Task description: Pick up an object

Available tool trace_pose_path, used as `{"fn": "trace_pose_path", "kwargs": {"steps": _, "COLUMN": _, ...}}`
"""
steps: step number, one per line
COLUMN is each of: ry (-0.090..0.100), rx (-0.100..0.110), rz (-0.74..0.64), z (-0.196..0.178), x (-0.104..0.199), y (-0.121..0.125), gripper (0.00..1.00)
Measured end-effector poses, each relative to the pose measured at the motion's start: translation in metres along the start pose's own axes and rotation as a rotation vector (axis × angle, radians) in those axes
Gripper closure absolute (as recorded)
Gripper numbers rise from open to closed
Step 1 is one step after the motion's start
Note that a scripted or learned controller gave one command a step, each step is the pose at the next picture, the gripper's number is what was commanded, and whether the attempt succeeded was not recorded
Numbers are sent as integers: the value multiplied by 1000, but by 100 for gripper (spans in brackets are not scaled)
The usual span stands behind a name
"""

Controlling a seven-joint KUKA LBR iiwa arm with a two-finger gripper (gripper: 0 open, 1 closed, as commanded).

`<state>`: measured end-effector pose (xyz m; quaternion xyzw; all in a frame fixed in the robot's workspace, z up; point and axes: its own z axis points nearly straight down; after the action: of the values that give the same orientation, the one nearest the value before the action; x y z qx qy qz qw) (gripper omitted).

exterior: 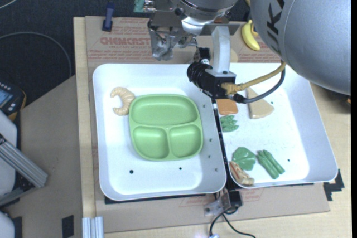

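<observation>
camera view: the gripper (163,47) hangs over the printed cardboard (120,39), just beyond the far rim of the left bin (111,147). it reads as a blurred grey metal cluster, so whether it is spread or closed up cannot be told. nothing is seen caught in it, and it touches none of the objects.

nearer the camera and a little to its left lies a tan croissant (121,98), with a green divided plate (165,125) almost straight below the gripper in the view. both are in the left bin and well apart from the gripper.

to its right, in the right bin (298,131), are an orange-brown piece (227,106), a pale wedge (260,110), a small green sprig (229,124), a green leaf (244,158) and green beans (270,163).

the arm's body cuts off part of a yellow banana (251,36) to the gripper's right. a small tan thing (244,177) under the leaf is hard to make out.
</observation>
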<state>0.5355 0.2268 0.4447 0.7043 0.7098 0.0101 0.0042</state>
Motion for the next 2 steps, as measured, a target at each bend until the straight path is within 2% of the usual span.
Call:
{"fn": "trace_pose_path", "kwargs": {"steps": 1, "ry": -13, "rx": 35, "rz": 10, "z": 108, "x": -30, "y": -63, "gripper": 100}}
{"fn": "trace_pose_path", "kwargs": {"steps": 2, "ry": -3, "rx": 3, "rz": 7, "z": -38, "x": -43, "y": -39, "gripper": 100}}
